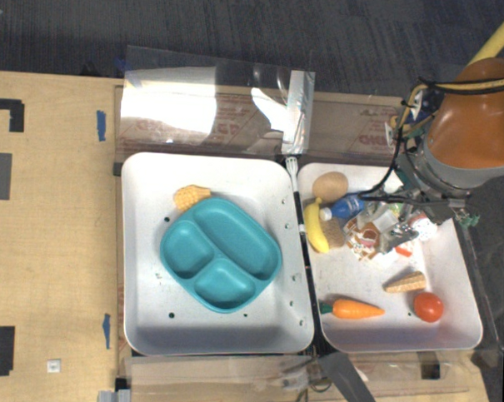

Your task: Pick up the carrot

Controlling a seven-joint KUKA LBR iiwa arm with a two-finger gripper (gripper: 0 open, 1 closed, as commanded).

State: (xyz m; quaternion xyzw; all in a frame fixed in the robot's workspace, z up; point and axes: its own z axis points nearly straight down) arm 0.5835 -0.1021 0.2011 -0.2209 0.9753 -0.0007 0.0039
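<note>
The carrot [357, 309], orange with a green stub at its left end, lies flat near the front edge of the right bin [454, 271]. My gripper [401, 229] hangs below the orange-banded wrist over the back of that bin, among a cluster of small items. It is well behind the carrot and slightly to its right, with bare bin floor between them.
A red tomato [428, 306] and a tan wedge [405, 283] lie just right of the carrot. A banana [316, 226], a brown potato [329, 185] and a blue item [345, 207] sit at the bin's back left. The left bin [144, 191] holds a teal divided plate [220, 253] and a piece of corn [190, 196].
</note>
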